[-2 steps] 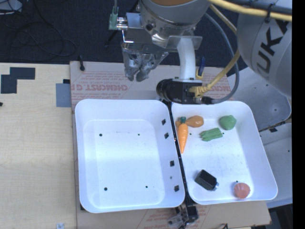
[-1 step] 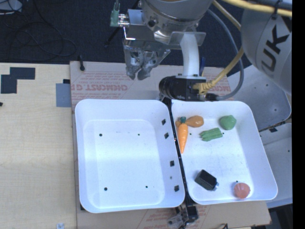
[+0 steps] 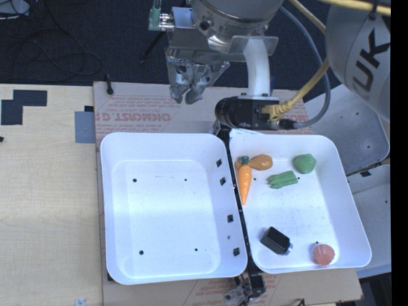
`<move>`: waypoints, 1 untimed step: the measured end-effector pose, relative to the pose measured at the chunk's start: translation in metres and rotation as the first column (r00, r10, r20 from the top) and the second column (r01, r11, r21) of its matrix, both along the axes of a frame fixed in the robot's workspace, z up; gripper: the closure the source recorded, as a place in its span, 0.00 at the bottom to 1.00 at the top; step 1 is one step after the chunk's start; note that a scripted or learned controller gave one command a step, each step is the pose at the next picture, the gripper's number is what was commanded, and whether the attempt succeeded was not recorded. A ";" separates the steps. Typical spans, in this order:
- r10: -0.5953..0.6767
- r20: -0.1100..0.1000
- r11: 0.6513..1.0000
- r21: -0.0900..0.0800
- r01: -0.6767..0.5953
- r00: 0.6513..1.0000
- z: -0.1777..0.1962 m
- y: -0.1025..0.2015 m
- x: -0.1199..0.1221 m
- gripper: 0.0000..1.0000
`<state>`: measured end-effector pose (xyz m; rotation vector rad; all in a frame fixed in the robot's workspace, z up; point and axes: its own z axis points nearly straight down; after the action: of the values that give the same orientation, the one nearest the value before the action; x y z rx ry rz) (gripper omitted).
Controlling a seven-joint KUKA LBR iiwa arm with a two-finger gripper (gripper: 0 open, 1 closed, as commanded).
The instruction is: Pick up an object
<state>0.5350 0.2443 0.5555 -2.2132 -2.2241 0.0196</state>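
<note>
peach (image 3: 323, 254): right bin (image 3: 347, 196), near corner
black block (image 3: 276, 241): just left of peach, apart
carrot (image 3: 243, 180): along divider, tip pointing near
green pieces: long one (image 3: 282, 180) mid-bin, round one (image 3: 305, 163) beyond
orange lump (image 3: 260, 162): touching carrot top
left bin (image 3: 115, 190): beside right bin
gripper (image 3: 190, 94): high beyond bins, shut, holding nothing

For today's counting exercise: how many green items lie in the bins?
2. A round green item near the right bin's far corner; a long green item just nearer, beside it.
</note>
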 end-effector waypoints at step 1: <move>0.003 -0.004 1.000 -0.002 -0.003 1.000 0.009 0.001 0.000 1.00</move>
<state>0.5349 0.2453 0.5645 -2.2082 -2.2267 0.0268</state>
